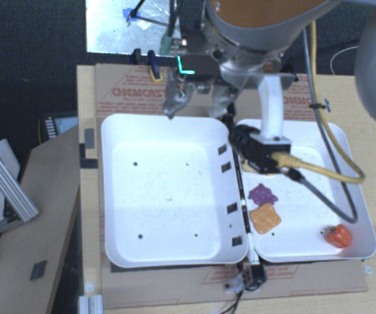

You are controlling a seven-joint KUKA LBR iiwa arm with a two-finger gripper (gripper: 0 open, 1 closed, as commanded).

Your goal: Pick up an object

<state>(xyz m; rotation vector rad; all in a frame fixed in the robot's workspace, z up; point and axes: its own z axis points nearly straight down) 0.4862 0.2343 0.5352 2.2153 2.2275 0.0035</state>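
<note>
Three small objects lie in the right bin (354, 195): a purple piece (262, 193) near its left wall, an orange piece (265, 218) just in front of it, and a red-orange piece (337, 236) in the front right corner. My gripper (198, 104) hangs high over the back edge of the left bin (112, 175), well behind and to the left of the three objects. Its two fingers stand apart, open, with nothing between them.
A black box on a white post (271, 120) and a yellow cable (328, 169) from the arm hang over the back of the right bin. The divider with black clips (239, 195) separates the bins. Cardboard lies under both.
</note>
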